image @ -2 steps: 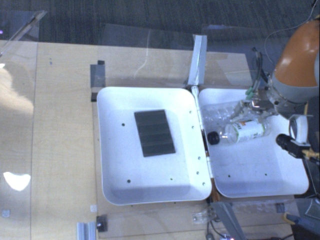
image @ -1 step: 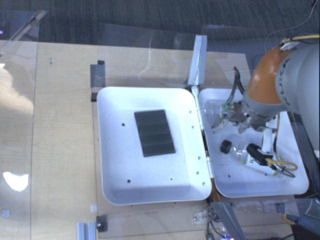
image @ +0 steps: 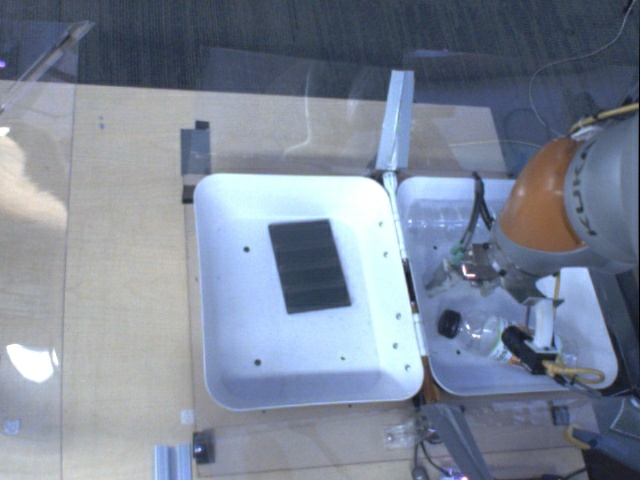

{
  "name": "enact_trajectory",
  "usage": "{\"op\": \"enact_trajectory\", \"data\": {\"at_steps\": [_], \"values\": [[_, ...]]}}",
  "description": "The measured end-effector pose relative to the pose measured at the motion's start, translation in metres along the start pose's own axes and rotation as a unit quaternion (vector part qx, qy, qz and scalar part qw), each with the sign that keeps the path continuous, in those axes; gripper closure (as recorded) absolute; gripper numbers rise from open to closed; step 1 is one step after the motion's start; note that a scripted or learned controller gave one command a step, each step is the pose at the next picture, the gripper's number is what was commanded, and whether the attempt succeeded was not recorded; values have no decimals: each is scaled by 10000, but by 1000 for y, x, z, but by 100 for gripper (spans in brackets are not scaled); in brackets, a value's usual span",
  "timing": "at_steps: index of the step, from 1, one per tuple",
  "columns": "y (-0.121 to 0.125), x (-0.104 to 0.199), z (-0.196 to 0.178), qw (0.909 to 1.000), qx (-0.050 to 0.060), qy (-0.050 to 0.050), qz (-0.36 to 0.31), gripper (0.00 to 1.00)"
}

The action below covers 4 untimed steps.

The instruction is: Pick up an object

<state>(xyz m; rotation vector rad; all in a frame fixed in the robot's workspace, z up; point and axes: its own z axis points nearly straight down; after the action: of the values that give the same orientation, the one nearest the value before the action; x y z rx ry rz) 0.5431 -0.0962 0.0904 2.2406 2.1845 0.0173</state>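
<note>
Grey arm with orange band (image: 540, 203) reaching into the right shallow white bin (image: 600, 313).
Its hand (image: 468, 266) hangs low over a clear plastic bottle with a black cap (image: 470, 330); whether it is clenched cannot be told. A dark ribbed rectangular pad (image: 310, 265) lies in the left white bin (image: 230, 298).

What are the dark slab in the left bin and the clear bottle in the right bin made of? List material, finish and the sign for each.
Dark slab: probably foam or rubber, matte charcoal; it shows no glare and has ribbed bands across it.
Clear bottle: likely thin plastic, glossy; the white bin shows through it, highlights glint on it, and it has a black cap.
</note>
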Motion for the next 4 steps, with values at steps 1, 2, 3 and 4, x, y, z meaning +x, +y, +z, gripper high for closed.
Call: {"op": "enact_trajectory", "data": {"at_steps": [1,2,3,4], "values": [[-12,16,-95,10000,47,2,-32,0],[-9,17,-106,10000,18,2,-47,100],[-14,5,-140,9999,42,-2,-115,100],[-14,5,-140,9999,42,-1,-115,0]]}}
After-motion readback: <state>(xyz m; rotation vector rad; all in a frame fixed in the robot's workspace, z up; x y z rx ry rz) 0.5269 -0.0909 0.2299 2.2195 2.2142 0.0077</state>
